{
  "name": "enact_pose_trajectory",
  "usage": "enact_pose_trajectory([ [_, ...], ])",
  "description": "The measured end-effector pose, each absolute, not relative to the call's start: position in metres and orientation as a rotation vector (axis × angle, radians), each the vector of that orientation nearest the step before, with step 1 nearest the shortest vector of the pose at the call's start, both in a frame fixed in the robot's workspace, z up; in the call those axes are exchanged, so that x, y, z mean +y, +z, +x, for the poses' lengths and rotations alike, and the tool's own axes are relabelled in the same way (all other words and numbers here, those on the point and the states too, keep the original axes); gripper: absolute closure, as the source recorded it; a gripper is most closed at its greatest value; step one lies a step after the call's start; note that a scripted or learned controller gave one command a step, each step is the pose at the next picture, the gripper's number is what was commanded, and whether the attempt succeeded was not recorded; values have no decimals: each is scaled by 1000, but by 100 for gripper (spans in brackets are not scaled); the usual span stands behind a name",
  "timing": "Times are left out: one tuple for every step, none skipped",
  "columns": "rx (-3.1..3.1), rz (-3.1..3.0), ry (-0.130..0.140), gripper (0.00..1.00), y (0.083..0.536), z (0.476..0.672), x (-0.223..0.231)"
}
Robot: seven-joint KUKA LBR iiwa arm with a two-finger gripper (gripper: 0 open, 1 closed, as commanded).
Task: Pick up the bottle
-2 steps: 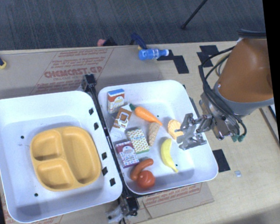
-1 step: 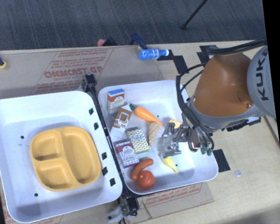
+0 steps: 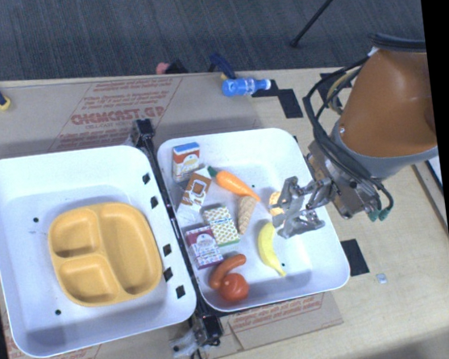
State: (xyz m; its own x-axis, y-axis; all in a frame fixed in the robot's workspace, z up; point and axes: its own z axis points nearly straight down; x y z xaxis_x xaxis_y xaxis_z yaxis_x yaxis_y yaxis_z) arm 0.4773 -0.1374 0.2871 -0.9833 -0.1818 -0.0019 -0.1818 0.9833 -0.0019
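We see the bottle (image 3: 244,87): small, blue, white-capped, lying on its side on the bench at top center. Gripper (image 3: 281,212) fingers apart, nothing between, center-right.

Arm (image 3: 387,114) reaches in low, jaws apparently parted (hard to tell).

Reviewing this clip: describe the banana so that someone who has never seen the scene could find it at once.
Start at the right-hand white bin, the one crowded with toy food. The banana lies in its lower right part, just under the gripper, right of the tomato. It is the one plain yellow curved piece; the carrot higher up is orange.
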Motion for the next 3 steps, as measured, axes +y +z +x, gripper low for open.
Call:
enact_pose_trajectory([
  [3111,-451,0,100,250,486,-107],
  [3072,-651,-1,100,268,483,-123],
  [3021,-868,1,100,211,486,-122],
])
